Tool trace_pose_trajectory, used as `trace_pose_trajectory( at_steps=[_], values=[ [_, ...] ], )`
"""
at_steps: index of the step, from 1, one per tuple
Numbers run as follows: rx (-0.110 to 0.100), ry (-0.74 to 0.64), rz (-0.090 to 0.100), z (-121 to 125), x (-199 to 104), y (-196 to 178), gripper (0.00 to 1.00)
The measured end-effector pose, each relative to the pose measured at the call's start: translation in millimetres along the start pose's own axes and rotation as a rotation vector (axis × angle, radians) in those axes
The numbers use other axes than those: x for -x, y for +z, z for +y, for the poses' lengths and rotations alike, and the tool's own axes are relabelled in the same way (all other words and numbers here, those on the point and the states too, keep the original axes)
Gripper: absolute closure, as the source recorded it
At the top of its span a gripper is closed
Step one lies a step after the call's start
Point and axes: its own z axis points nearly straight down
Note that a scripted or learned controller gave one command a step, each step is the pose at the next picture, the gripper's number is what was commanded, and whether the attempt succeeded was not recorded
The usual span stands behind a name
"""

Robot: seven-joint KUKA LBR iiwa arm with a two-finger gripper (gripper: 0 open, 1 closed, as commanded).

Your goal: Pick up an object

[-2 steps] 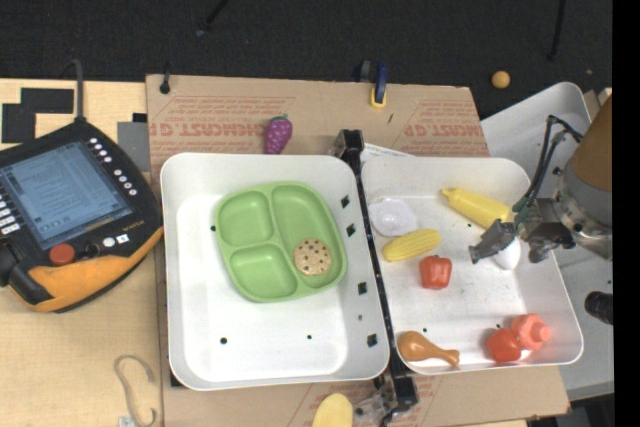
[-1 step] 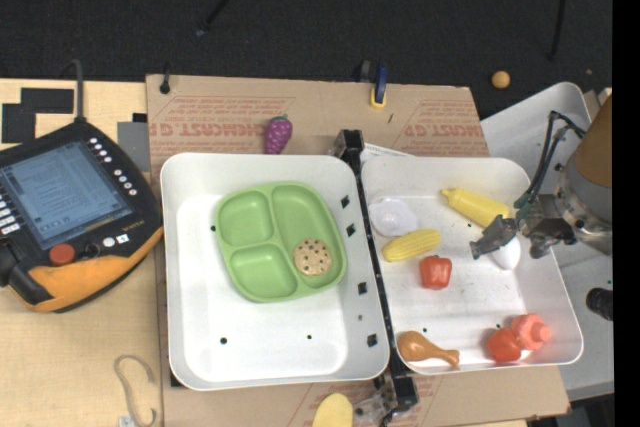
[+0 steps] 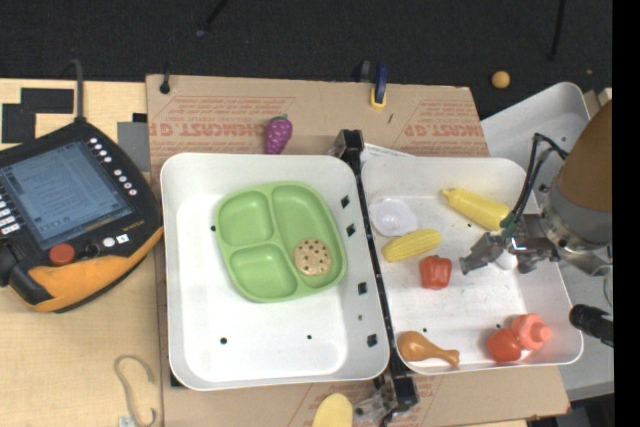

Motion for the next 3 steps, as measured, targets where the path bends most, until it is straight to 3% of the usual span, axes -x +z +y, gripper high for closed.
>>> trace_pose_trajectory(
  at_steps=[2,3],
  values=[
    [0.0,-0.001,0.001,3.7,5.2,106.4,0.0],
    [0.002,0.006,0.001,3.6,7.5,93.8,1.0]
  ],
)
